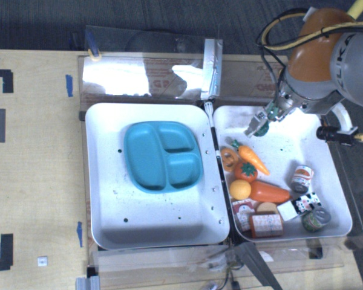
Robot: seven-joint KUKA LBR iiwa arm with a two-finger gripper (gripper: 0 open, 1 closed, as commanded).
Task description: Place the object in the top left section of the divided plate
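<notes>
Pincer [258, 127] spread, nothing btw fingers, above right bin [333, 162] near carrot [253, 158]; blue divided plate [163, 156] in left bin [109, 180].

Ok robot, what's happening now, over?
Gripper over right bin, above the toy carrot, nothing seen between its fingers. Blue divided plate in left bin bare. Path clear.

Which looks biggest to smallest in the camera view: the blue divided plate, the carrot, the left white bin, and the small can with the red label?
1. Left white bin
2. Blue divided plate
3. Carrot
4. Small can with the red label

The carrot and can are fairly close; the carrot looks longer, the can stubbier.
</notes>
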